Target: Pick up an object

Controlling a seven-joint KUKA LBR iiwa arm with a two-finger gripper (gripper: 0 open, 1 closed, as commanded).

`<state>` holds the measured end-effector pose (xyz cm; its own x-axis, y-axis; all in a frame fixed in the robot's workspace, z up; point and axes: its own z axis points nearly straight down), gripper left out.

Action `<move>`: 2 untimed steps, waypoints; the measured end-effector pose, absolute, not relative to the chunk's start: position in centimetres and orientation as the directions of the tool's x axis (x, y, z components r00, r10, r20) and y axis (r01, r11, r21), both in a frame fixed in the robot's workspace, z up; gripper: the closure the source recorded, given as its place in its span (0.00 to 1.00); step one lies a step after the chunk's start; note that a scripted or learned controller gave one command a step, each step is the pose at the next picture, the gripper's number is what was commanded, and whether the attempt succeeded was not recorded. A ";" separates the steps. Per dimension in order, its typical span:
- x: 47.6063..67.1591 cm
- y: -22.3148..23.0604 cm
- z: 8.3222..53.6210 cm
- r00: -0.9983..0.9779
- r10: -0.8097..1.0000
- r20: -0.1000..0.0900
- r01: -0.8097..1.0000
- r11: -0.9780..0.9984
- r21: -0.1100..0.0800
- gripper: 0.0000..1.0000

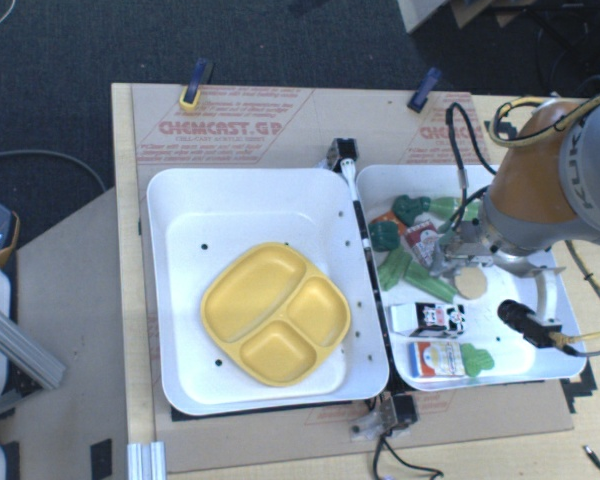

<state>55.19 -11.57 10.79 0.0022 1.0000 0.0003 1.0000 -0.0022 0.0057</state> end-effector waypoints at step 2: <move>54.3 -12.2 20.5 0.000 1.000 -0.002 1.000 0.000 0.007 1.00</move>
